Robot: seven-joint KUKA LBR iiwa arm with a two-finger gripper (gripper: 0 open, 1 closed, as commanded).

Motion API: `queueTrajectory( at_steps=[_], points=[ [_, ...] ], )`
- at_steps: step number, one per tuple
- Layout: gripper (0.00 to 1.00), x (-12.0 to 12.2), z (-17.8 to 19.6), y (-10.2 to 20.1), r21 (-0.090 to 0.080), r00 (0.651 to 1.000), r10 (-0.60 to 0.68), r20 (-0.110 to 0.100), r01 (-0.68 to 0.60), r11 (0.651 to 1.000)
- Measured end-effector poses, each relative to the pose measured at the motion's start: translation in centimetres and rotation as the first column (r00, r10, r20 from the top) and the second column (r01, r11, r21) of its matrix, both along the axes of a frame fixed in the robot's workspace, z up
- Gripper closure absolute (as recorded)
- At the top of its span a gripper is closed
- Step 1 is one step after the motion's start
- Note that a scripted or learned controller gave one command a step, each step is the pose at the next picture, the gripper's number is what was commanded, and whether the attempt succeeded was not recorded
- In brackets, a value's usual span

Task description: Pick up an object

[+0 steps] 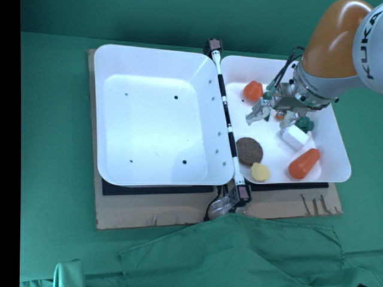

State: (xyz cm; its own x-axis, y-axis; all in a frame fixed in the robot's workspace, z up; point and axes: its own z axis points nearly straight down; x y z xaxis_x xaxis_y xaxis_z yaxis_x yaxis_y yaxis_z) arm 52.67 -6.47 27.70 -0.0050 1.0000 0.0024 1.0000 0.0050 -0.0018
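Observation:
My gripper (pixel 272 115) hangs over the middle of the right bin (pixel 335 169) with its two fingers spread apart and nothing between them. A small red-orange object (pixel 253 91) lies just up and left of it. A white block (pixel 295 137) sits just right of the fingers, with a dark green piece (pixel 305 124) above it. Lower in the bin lie a brown disc (pixel 249 150), a yellow lump (pixel 260 172) and an orange carrot-shaped piece (pixel 304 163).
The left bin (pixel 108 64) adjoins the right one along a black-and-white divider rail (pixel 222 100). Both bins rest on a cardboard sheet (pixel 149 211) on green cloth. A fold of green fabric (pixel 239 253) lies at the bottom.

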Motion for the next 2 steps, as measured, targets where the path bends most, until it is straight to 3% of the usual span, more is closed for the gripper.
queueTrajectory(
  at_steps=[1, 2],
  points=[
    [0.0, -0.1, 0.2, -0.5, -0.003, 1.0, -0.008, 0.004, 0.008, 1.0],
    [0.0, 0.4, -8.3, -6.1, -0.004, 1.0, -0.015, -0.005, 0.015, 1.0]
  ],
)
